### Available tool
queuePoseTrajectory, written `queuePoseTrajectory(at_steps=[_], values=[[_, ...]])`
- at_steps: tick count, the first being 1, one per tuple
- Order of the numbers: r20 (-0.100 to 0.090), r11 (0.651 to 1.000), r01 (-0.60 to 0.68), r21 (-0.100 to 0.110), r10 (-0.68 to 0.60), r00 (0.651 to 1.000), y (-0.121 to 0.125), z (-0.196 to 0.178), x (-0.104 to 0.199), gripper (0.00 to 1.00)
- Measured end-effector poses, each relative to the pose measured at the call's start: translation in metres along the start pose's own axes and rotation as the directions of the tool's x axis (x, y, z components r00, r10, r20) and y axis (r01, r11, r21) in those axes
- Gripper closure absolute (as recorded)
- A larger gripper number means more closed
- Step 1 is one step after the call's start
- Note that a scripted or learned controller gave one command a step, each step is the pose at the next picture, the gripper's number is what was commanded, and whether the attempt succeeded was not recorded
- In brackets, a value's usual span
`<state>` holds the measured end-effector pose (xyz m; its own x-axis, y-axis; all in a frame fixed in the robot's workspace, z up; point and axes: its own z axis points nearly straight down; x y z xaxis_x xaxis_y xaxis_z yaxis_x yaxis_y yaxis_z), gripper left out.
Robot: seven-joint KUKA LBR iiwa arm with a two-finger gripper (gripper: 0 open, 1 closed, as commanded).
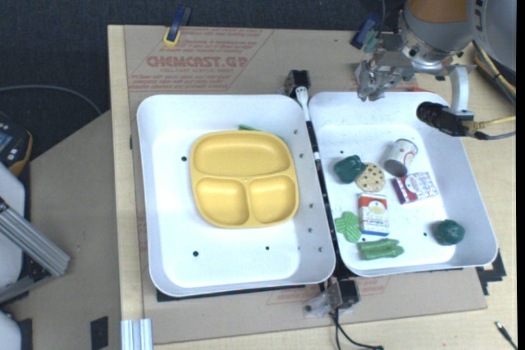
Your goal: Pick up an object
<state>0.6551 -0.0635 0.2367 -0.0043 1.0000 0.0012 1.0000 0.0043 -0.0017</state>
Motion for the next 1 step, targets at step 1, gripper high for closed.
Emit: queuePoseTrajectory(at_steps=[1], values=[[0.000, 1.000, 0.000, 0.002, 0.000, 1.000, -0.0058, 0.0154, 0.0516, 1.00]])
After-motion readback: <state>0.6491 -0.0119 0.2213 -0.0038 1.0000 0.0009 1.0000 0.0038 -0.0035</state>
